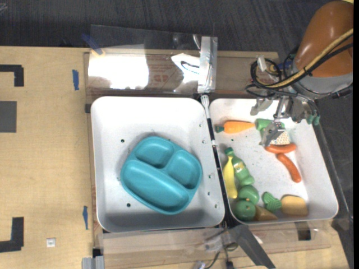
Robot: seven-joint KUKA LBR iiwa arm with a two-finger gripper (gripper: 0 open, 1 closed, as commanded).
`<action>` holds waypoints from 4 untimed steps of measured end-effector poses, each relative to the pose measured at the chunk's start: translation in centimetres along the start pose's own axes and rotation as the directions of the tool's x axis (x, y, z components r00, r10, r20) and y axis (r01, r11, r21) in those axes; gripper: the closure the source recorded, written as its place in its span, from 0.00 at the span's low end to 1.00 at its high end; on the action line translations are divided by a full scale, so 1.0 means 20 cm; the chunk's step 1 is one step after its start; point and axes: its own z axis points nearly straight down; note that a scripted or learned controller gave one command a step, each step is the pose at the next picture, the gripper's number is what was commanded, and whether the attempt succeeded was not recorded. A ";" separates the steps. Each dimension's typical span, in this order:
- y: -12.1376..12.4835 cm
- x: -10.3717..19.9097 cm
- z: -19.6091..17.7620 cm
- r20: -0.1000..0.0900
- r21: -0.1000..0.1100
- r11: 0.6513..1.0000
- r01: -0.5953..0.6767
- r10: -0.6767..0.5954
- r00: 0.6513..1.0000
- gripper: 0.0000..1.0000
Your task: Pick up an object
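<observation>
My gripper [275,132] hangs over the upper middle of the right bin [324,172], just above a small orange and white piece [282,144]. An orange carrot with a green top [240,126] lies to its left. An orange-red chili shape [290,166] lies below it. A yellow and green bottle [233,170], a green round toy [244,204] and a tan bread-like piece [294,204] rest along the bin's lower part. I see nothing held between the fingers.
The left bin [106,122] holds a teal divided tray [161,174]. A shiny plastic sheet and tape strip [206,66] lie behind the bins. Black and yellow cables [280,74] hang by the arm's wrist at the upper right.
</observation>
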 end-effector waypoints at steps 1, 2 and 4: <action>-0.19 0.07 0.64 0.004 0.000 0.994 -0.111 0.111 0.994 0.00; -0.36 0.35 0.67 0.006 0.001 0.974 -0.226 0.226 0.974 0.00; -0.47 0.26 0.68 0.008 0.001 0.983 -0.185 0.185 0.983 0.00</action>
